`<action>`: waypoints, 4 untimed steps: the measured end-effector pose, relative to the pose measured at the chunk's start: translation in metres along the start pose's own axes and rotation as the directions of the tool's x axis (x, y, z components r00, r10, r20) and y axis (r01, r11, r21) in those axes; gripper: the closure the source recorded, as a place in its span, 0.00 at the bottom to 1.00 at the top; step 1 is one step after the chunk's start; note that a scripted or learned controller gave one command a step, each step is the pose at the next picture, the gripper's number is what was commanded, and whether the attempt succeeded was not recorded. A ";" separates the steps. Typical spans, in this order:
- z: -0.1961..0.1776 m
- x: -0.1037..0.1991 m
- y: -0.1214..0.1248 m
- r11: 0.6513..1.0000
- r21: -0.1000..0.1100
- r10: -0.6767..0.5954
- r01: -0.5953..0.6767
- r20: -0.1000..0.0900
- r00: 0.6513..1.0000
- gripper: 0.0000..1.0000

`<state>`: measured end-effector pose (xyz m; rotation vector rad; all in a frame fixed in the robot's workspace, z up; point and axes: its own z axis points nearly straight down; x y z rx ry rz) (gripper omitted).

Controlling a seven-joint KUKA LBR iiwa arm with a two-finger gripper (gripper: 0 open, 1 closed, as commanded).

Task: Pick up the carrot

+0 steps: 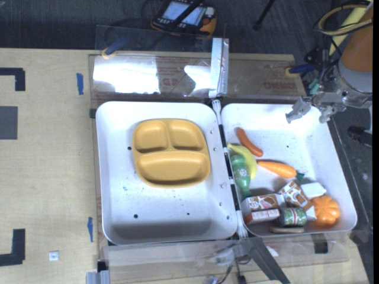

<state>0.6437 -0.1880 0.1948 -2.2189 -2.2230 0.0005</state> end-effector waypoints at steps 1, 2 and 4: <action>0.056 0.052 -0.056 0.999 -0.001 0.035 -0.035 0.001 0.999 0.00; 0.108 0.059 -0.094 0.994 -0.005 0.107 -0.107 -0.001 0.994 0.00; -0.004 0.098 -0.033 1.000 -0.002 0.011 -0.011 0.001 1.000 1.00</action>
